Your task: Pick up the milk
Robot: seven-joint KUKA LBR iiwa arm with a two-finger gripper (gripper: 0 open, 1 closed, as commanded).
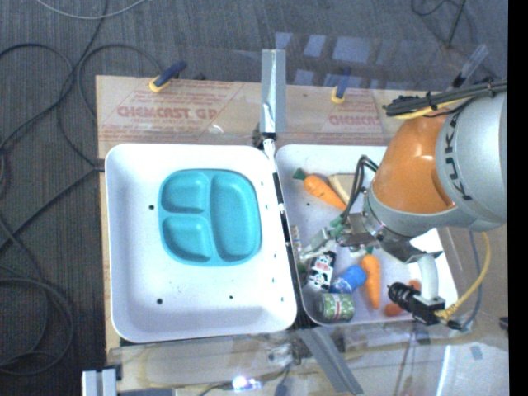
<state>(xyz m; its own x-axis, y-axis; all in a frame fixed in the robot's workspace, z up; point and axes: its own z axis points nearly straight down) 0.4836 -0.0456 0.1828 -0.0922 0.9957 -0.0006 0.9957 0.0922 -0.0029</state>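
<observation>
Grey and orange, the arm reaches in from the right and hangs above the right bin, covering much of it. Its gripper sits low over the bin's middle; whether the jaws are released or clenched cannot be told, and no item is seen between them.

Task item: the milk, a small carton with black and white patches, lies in the right bin near its left wall, just below and left of the gripper. A blue object lies beside it, and a green can just below. One carrot lies toward the bin's upper left; a second carrot stands beside the blue object.

Left bin: holds a teal divided plate, lying flat.
</observation>
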